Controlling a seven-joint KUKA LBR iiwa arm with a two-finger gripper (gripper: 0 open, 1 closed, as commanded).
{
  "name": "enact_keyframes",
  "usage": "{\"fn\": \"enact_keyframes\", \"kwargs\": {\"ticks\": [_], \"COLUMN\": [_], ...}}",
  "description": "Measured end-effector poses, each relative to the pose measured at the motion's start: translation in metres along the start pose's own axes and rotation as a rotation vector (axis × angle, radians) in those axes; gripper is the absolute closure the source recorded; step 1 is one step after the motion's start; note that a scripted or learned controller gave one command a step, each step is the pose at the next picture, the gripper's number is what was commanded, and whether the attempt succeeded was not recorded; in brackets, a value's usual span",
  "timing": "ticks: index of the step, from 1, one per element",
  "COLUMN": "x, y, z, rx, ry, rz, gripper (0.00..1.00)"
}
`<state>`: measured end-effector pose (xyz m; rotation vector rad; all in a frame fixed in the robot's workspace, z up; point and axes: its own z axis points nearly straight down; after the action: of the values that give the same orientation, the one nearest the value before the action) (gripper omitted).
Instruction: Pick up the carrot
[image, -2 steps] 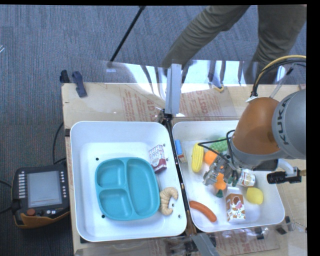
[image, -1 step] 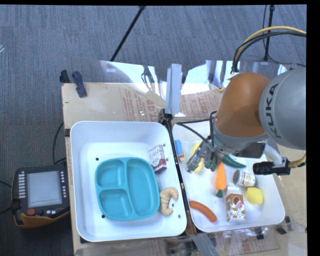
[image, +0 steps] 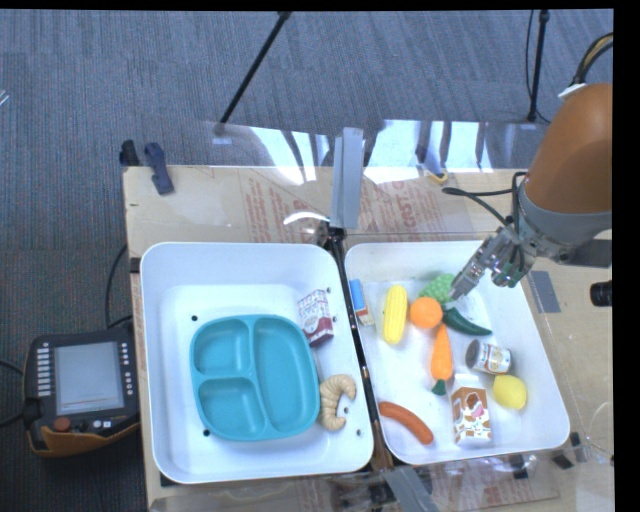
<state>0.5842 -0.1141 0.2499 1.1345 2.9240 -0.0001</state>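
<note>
Gripper (image: 470, 285): two-finger tool on the grey arm with the orange band, reaching in from the right over the upper part of the right-hand shallow white bin (image: 555, 400). The tips sit low over the leafy green toy vegetable (image: 437, 286), just above the dark green pepper-like piece (image: 466, 321). Whether the fingers are spread or pressed together cannot be told at this slant; nothing is seen between them.

Carrot (image: 441, 355): long orange tapered plastic toy with a small dark green stub at its lower end. It lies roughly upright in the view near the middle of the right bin, apart from the gripper and below it.

Neighbours of the carrot: round orange plastic fruit (image: 426, 312), touching or nearly touching its upper end; yellow plastic corn cob (image: 396, 313), to the left; small printed tin can on its side (image: 489, 356), just to the right; yellow plastic lemon (image: 510, 392); small printed carton (image: 471, 416), below; reddish-orange sausage-shaped toy (image: 406, 422), lower left.

Left-hand shallow white bin (image: 160, 300): teal three-compartment plastic tray (image: 255, 377); small red-and-white carton (image: 316, 315); tan croissant-shaped toy (image: 337, 399).

Risks, by judgement: the tool stands over the greens, not the carrot, so a straight descent would close on the wrong item. The round fruit shares the carrot's colour and crowds its top, inviting a mistaken or doubled grasp. The smooth taper may slip from the fingers if gripped near the narrow end, and the can close by could be knocked.
</note>
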Motion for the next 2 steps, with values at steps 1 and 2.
{"fn": "enact_keyframes", "kwargs": {"ticks": [1,2], "x": [0.073,0.01], "y": [-0.083,0.029], "z": [0.149,0.164], "rx": [0.01,0.002], "ry": [0.018,0.007], "rz": [0.145,0.216], "gripper": [1.0,1.0]}}
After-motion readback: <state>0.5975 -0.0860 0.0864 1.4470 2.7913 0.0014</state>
